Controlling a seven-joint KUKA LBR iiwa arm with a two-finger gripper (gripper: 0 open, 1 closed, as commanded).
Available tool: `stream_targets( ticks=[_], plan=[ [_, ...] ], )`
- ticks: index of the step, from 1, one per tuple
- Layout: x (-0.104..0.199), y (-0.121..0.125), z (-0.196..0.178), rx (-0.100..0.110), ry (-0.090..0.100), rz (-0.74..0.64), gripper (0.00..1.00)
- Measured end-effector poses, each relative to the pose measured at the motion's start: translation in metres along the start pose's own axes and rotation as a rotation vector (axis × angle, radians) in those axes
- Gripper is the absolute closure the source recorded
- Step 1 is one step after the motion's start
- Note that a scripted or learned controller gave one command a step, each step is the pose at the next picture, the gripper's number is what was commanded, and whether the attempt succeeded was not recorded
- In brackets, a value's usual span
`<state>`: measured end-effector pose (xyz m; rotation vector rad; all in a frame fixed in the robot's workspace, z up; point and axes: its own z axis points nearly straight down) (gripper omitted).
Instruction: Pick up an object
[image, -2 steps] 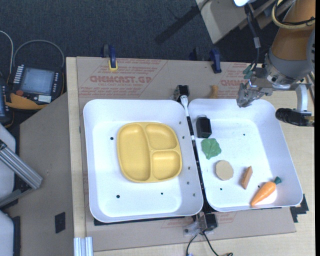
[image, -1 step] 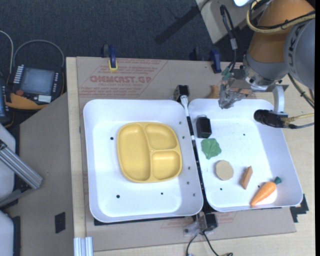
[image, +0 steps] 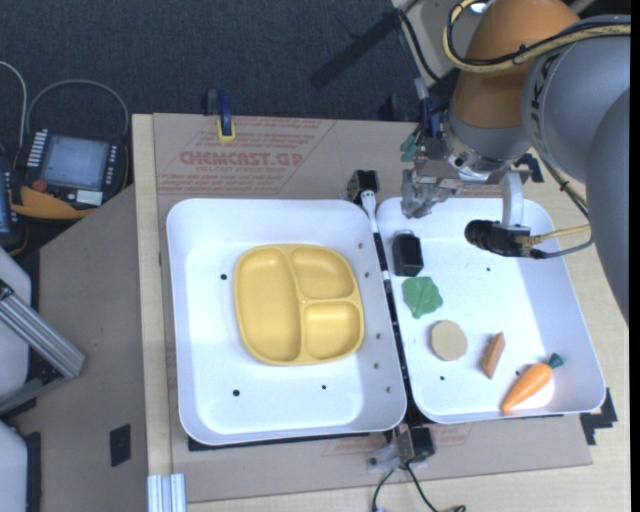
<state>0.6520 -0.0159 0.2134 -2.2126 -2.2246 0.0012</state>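
- Gripper (image: 418, 203) sits over the far end of the right bin (image: 570, 290), pointing down at bare white floor, and nothing shows between its tips – whether they are spread or closed I can't tell from up here
- Just below it, nearly under the tips, lies a small black block (image: 406, 253), hard against the bin's left wall
- Past the block comes a green leafy piece (image: 421, 296), then a round tan disc (image: 448, 340), all in a loose line towards the near edge
- Further right, a brown wedge (image: 492, 355) and a carrot (image: 530, 385) with its green top, the carrot close to the near rim
- The arm (image: 510, 60), orange band and all, comes in from the right, above the bin's far corner
- Over in the left bin (image: 190, 300), a yellow divided plate (image: 298, 302) lies flat, well apart from the action
- My read: this is the approach, nothing picked yet, the hand is lining up
- Nearest candidate looks to be the black block; next it needs to slide a touch towards the near side, centre over it and drop
- Tricky bit, I reckon: the block hugs the wall, so one finger has little room on that side
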Motion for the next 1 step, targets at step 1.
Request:
stream_targets(
  ticks=[1],
  plan=[
    [0.0538,-0.0016,0.0059,0.0,0.0,0.0,1.0]
  ],
)
